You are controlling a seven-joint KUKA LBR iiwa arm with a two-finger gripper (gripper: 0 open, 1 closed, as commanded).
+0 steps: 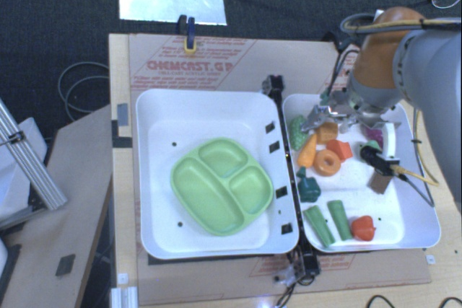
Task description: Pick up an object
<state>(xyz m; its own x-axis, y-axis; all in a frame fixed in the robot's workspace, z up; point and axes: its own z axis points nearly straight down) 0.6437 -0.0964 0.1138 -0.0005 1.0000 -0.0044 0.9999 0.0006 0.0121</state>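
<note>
In right bin (422, 227) | tool (326, 119) over carrot (309, 150) | toys around

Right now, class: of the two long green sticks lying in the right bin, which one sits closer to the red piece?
The shorter green stick, on the right of the pair: it nearly touches the red piece, while the longer stick lies beyond it, farther left.

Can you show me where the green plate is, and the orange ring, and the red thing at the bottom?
green plate (216, 191), camera view, its long left compartment.
orange ring (326, 164), camera view, on its rim.
red thing (363, 228), camera view, its middle.
</note>
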